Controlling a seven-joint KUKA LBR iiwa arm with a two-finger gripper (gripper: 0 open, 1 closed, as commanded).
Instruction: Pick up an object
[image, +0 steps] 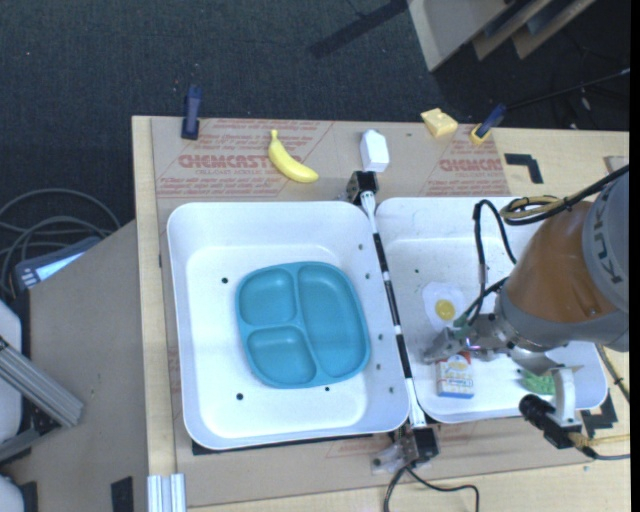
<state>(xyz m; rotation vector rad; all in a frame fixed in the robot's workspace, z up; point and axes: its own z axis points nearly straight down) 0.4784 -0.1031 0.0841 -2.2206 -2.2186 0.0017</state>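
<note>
Below, the grey arm with its orange band reaches into the right bin (590, 385), where the gripper (452, 345) hangs low; whether its fingers are parted or closed cannot be told. A small carton (456, 379) lies on that bin's floor, just below the gripper. A white-and-yellow fried-egg toy (441, 302) lies just above the gripper, and a green item (537, 381) sits right of the carton. Left of the right bin, the left bin (200, 300) carries a blue divided plate (300, 322). A toy banana (290, 160) rests on the bench above the left bin.
</note>
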